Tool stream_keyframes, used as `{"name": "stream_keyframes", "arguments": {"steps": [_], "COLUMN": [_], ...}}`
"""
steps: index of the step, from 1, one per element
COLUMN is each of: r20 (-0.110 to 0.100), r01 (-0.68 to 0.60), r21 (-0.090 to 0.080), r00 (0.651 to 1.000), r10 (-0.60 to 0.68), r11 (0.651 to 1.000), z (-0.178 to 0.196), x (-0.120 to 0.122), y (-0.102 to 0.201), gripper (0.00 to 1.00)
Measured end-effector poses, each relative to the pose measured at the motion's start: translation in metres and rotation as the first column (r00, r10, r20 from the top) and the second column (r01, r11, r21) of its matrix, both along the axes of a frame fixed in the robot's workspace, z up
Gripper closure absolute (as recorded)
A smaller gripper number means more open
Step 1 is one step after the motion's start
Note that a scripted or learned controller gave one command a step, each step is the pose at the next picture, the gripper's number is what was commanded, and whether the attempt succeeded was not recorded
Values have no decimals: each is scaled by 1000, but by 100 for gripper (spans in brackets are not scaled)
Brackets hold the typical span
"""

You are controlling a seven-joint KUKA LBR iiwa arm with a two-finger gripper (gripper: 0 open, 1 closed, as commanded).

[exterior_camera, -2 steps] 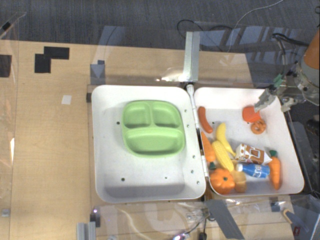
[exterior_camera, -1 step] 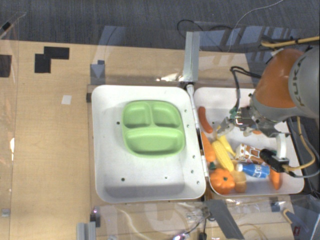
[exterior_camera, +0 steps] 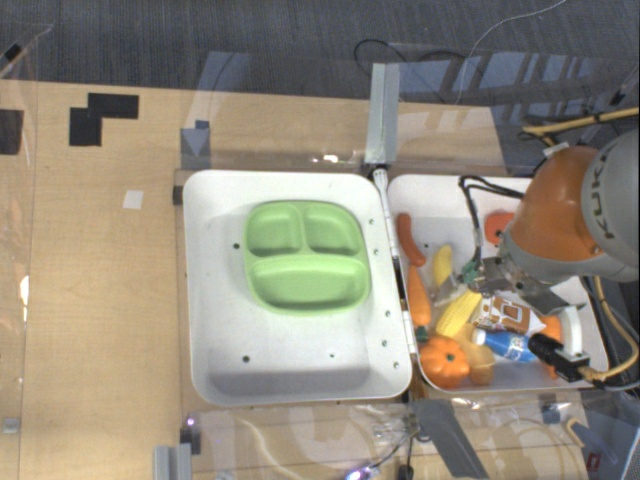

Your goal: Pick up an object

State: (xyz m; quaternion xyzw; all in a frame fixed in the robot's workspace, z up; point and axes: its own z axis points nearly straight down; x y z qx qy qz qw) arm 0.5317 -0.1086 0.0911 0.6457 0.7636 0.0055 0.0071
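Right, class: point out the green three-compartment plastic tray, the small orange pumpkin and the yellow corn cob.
Green three-compartment plastic tray [exterior_camera: 305, 279]: camera view, floor of its large front compartment.
Small orange pumpkin [exterior_camera: 445, 361]: camera view, middle of its rounded body.
Yellow corn cob [exterior_camera: 456, 313]: camera view, middle of the cob's length.

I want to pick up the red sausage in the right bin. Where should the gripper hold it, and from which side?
Grip the red sausage across its middle, coming straight down from above. It lies flat and slanted near the right bin's left wall, so the fingers should probably close across its narrow width. Its lower end nears the banana, so the upper half likely offers more room.
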Motion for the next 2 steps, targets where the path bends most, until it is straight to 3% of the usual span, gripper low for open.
{"name": "stream_keyframes", "arguments": {"steps": [1, 2], "r20": [5, -12], "r01": [-4, 42], "r21": [3, 0], "r00": [1000, 999], "r10": [4, -42], "r11": [1000, 999], "z": [11, 101], "x": [2, 91], "y": [2, 33], "gripper": [100, 100]}}
